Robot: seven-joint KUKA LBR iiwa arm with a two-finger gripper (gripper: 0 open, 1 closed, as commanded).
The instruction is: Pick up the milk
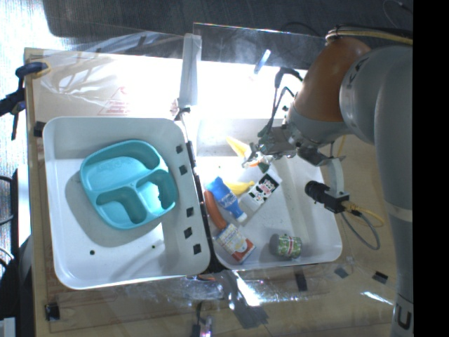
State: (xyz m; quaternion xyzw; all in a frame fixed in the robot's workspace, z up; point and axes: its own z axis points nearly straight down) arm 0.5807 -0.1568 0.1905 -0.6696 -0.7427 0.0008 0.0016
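The milk (264, 189) is a small white carton with black cow spots. It lies on its side near the middle of the right bin (319, 248). My gripper (257, 159) hangs just above and behind the carton's upper end, close to it. Glare washes out the back of the bin, and I see nothing held in the gripper.
Beside the milk lie a blue bottle (224, 196), an orange sausage-shaped item (214, 214), a red-and-white carton (236, 243), a green can (285, 245) and yellow pieces (237, 147). The left bin (70, 272) holds a teal divided plate (128, 183). A black wrist part (324, 194) juts over the right rim.
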